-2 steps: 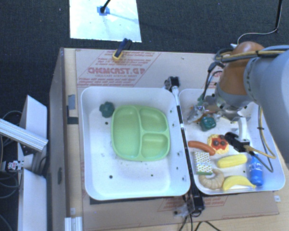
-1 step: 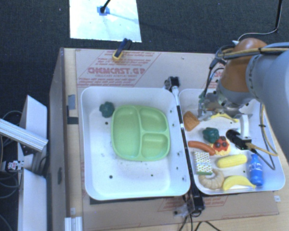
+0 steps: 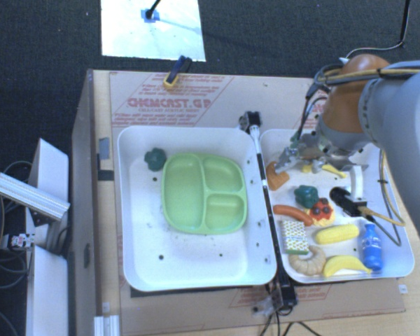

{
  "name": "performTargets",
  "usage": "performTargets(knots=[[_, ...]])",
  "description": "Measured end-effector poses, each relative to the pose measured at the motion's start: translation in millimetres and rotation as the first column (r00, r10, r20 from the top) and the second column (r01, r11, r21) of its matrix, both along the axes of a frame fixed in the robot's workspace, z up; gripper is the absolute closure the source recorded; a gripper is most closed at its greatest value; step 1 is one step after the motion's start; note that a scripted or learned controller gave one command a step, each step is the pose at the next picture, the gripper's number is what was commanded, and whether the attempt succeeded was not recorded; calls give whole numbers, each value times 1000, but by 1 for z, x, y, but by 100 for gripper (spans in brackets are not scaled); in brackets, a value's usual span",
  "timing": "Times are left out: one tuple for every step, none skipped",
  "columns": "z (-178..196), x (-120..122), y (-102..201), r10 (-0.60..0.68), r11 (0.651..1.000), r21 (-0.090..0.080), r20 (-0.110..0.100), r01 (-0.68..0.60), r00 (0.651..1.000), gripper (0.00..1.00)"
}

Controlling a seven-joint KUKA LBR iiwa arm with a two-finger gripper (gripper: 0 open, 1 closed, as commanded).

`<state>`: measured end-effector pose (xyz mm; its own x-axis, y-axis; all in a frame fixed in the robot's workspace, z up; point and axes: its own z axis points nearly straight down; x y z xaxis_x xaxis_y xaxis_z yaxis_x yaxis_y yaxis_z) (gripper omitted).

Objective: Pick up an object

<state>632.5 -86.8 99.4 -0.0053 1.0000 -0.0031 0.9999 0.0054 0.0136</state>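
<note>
Tool low over the far-left part of the right bin, at the end of the grey arm reaching in from the right. Open or closed: cannot tell from this angle. Nothing seen gripped.

Just beside the tool, toward the bin divider: orange piece, lying on the bin floor. On the tool's other side: small yellow piece.

Nearer the camera, same bin: green lump, red-orange sausage, red and yellow toy, checked wafer, yellow corn-like piece, blue bottle, banana, tan curled piece. All crowded close together, several touching.

Left bin: light green divided plate at centre, dark green piece just beside its far-left edge.

Both bins side by side on the worktop.
</note>
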Motion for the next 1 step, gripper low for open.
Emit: performTargets(knots=[[-9, 39, -4, 1, 1000, 4, -7, -1, 1000, 0]])
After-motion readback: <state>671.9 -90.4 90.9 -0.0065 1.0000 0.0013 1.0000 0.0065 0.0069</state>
